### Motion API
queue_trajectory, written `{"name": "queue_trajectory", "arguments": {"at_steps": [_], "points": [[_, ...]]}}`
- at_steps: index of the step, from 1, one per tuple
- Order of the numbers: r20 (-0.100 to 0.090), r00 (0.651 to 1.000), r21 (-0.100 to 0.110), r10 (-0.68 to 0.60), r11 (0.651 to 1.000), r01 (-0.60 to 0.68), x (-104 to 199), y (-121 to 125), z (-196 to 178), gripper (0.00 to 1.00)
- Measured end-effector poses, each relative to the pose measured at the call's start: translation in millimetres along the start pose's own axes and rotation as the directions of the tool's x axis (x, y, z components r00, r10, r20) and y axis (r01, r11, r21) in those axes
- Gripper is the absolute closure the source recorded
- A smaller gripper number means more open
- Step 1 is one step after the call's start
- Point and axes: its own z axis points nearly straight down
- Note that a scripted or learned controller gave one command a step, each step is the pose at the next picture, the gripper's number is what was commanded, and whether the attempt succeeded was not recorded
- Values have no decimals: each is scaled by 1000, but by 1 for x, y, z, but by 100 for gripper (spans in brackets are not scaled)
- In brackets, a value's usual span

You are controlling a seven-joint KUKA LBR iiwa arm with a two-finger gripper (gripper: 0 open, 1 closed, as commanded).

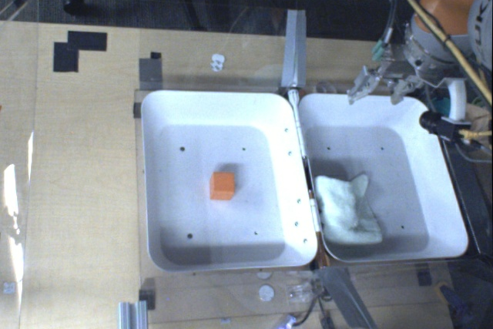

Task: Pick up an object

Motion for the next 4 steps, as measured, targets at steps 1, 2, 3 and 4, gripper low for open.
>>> {"name": "queue_trajectory", "arguments": {"at_steps": [1, 2, 3, 4], "points": [[1, 1000, 2, 12, 1000, -12, -83, 23, 116, 0], [1, 1000, 0, 11, 1000, -11, -83, 24, 114, 0], [-2, 991, 0, 134, 991, -134, -102, 25, 169, 0], [1, 992, -8, 128, 992, -128, -101, 27, 156, 100]]}}
